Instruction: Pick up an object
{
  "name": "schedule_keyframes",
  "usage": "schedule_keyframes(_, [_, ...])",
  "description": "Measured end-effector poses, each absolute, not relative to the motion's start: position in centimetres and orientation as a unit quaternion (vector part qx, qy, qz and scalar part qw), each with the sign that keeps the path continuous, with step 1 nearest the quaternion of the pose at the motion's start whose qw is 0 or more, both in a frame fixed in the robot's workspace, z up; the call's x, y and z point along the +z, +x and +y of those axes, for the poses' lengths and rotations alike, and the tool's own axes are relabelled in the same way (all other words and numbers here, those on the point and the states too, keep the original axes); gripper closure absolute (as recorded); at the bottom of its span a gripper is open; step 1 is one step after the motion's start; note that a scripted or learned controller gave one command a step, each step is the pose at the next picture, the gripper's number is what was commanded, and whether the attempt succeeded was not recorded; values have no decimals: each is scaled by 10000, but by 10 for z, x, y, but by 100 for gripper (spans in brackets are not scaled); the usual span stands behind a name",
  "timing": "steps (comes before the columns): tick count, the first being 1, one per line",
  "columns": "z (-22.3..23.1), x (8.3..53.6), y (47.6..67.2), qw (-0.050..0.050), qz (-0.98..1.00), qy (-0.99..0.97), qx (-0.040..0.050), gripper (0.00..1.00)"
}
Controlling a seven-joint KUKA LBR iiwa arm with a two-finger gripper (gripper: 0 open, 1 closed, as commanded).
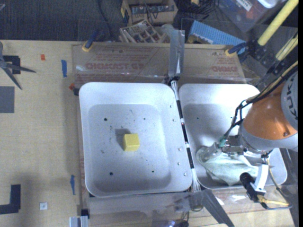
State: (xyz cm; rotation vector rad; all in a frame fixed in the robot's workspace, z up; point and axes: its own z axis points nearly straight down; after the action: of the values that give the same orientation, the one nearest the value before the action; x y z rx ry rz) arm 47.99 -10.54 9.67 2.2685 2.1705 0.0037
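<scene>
the bench carries two shallow white bins side by side. in the left bin a small yellow block sits flat on the floor, a little toward the near side of the middle, apart from every wall. it casts a soft grey shadow toward the far left corner. a few dark specks dot the floor around it.

the right bin holds a crumpled pale cloth, whitish with a green tint, bunched against the near wall and spreading toward the near right corner.

the arm, grey with its orange band, reaches in over the right edge of the right bin. its wrist hangs low above the cloth, and the gripper sits at the left end of the wrist, just over the cloth's far left part and seemingly touching it. the wrist body and cables hide the tips, so i cannot tell whether the jaws are wide, narrow, or closed on any fabric.

a black cable loops from the orange band down to the wrist. past the far edge of both bins lies a flat cardboard sheet with red lettering.
</scene>
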Motion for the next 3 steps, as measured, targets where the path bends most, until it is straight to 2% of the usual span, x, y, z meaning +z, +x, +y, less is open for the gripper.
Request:
schedule_keyframes(1, [-108,106,480,22,6891,7247,16,100])
schedule_keyframes(2, [-102,144,499,2,4789,8779,-8,100])
schedule_keyframes(3, [-168,133,529,8,5688,8225,-5,100])
